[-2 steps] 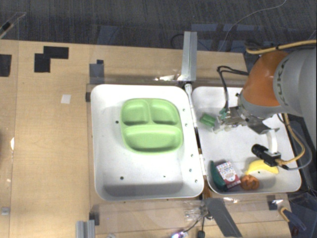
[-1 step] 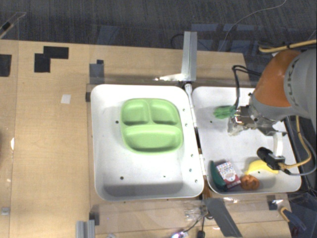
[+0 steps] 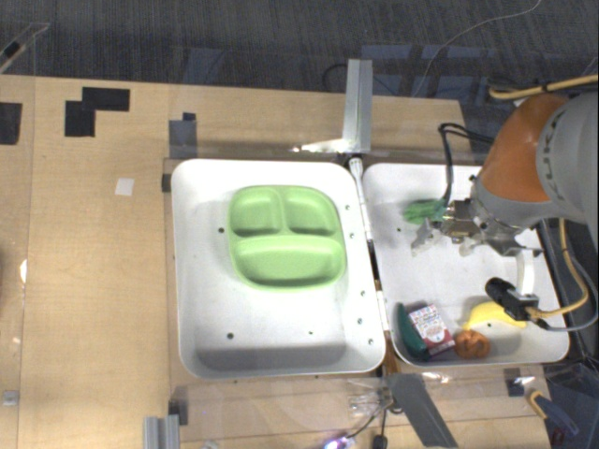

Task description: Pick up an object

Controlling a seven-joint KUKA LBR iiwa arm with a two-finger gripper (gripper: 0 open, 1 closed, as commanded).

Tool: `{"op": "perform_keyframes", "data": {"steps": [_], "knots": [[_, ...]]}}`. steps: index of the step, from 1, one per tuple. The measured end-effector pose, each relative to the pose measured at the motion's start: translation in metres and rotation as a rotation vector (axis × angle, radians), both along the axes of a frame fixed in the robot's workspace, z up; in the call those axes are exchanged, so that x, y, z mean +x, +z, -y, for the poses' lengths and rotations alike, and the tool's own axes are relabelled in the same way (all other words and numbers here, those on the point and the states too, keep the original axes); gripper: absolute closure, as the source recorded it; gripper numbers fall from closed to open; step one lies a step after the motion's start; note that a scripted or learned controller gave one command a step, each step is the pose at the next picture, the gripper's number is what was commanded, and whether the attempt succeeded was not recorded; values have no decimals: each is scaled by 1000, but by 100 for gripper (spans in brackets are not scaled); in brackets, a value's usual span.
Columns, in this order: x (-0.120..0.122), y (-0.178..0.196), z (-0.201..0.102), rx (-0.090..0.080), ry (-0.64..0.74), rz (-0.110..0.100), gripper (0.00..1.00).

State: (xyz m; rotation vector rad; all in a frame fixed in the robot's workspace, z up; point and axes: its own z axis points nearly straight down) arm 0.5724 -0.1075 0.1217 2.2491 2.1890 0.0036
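From above, two white bins sit side by side: the left bin (image 3: 201, 279) has one green tray (image 3: 284, 235) with three parts. The right bin (image 3: 398, 279) has one small box (image 3: 431, 325), one yellow toy (image 3: 493, 316), one brown thing (image 3: 473, 344) and one green thing (image 3: 423, 211). The gripper (image 3: 424, 237) hangs beside the green thing, holding nothing I can see.

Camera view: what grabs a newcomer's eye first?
The green divided tray lies in the middle of the left bin. Next comes the grey arm with the orange band, reaching in over the right bin. A small cluster sits along that bin's near edge: a yellow object and a small printed box.
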Motion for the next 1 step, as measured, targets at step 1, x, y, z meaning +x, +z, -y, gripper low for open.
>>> {"op": "perform_keyframes", "data": {"steps": [1], "knots": [[66,-32,-8,-1,-24,8,0]]}}
